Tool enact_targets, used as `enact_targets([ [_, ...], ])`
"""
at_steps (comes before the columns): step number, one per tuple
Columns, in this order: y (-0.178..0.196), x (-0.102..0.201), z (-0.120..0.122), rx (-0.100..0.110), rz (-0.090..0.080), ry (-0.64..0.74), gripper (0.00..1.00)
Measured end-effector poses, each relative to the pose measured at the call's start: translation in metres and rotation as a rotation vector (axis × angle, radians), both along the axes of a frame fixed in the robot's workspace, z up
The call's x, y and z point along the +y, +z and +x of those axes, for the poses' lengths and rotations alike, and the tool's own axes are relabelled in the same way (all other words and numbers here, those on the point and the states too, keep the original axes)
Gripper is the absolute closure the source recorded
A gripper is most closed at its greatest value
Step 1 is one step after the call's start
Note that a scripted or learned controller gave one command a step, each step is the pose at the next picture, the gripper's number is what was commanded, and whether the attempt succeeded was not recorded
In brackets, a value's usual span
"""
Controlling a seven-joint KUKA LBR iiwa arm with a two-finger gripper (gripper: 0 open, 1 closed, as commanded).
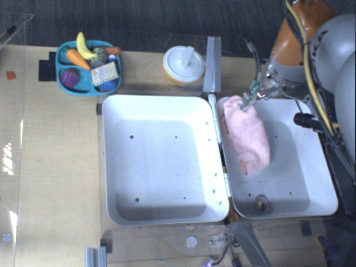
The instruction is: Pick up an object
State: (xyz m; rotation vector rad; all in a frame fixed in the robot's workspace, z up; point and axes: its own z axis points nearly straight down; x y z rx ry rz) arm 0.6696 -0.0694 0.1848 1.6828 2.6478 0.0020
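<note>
A: Cloth first. Where was it in the camera view?

B: The pink cloth [246, 139] lay in the right bin [300, 202], bunched along that bin's left wall, its top end climbing toward the bin's upper left corner. A small dark round object [261, 205] sat well below the cloth, near the bin's front wall.

A: And the end effector?

B: The end effector [248, 100] was at the cloth's top end, seemingly touching a pinch of fabric. I could not tell how far its fingers stood apart, nor whether fabric lay between them.

A: The rest of the counter?

B: The left bin [161, 210] sat just beside the right one. Beyond it stood a white lidded container [183, 64] and, farther left, a blue tray [62, 85] of toy food.

A: How should the grasp go?

B: My judgement: close firmly on a thick fold rather than a thin edge, then lift straight and slowly, since limp fabric slips and may drag on the bin wall. Check that the cloth rises before moving sideways.
</note>
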Motion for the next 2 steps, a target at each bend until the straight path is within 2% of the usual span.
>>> enact_targets([
  [1, 0.000, -0.009, 0.000, 0.000, 0.000, 0.091, 1.00],
  [2, 0.000, 0.023, 0.000, 0.000, 0.001, -0.228, 1.00],
])
